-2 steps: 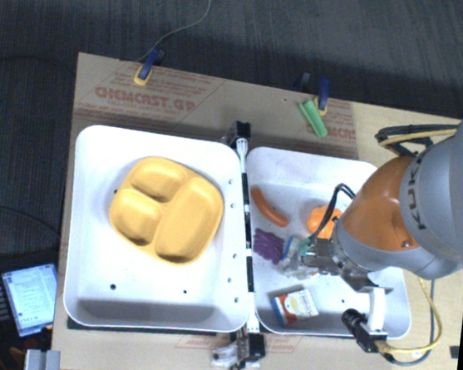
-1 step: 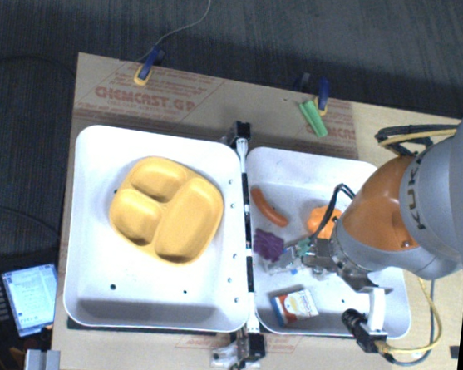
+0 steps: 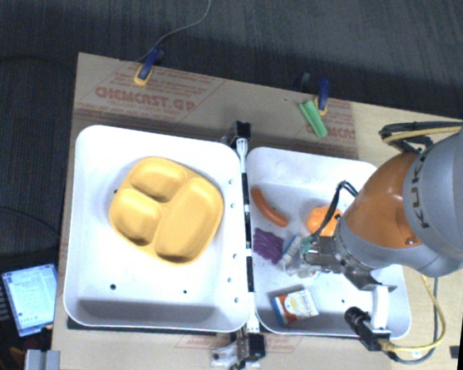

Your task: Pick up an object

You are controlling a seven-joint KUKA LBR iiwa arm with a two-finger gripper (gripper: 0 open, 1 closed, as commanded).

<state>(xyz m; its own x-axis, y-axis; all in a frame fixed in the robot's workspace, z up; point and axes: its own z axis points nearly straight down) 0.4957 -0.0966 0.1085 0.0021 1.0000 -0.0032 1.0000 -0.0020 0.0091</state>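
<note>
Two shallow white bins sat side by side on a brown board. The left bin [image 3: 87, 204] contained one item: a large yellow three-compartment tray [image 3: 167, 208], lying near the bin's centre. The right bin [image 3: 301, 167] contained several small items: an orange sausage-shaped piece [image 3: 269, 207] toward the upper left, lying at a slant; a purple bunch-shaped piece [image 3: 268, 245] just below it, near the divider between the bins; an orange rounded object [image 3: 321, 219] at the middle, partly covered by the arm; and a small blue, red and white carton [image 3: 293, 304] near the lower edge, lying flat. The arm [image 3: 413, 202] entered from the right, its orange band above the wrist over the right bin. The gripper [image 3: 302, 254] hung low over the middle of the right bin, between the purple piece and the carton, just below the orange rounded object. Whether the fingers were spread or closed could not be told, and no item was seen between them. On the board beyond the bins lay a green clip [image 3: 313, 117] and a blue clip [image 3: 149, 66].
</note>
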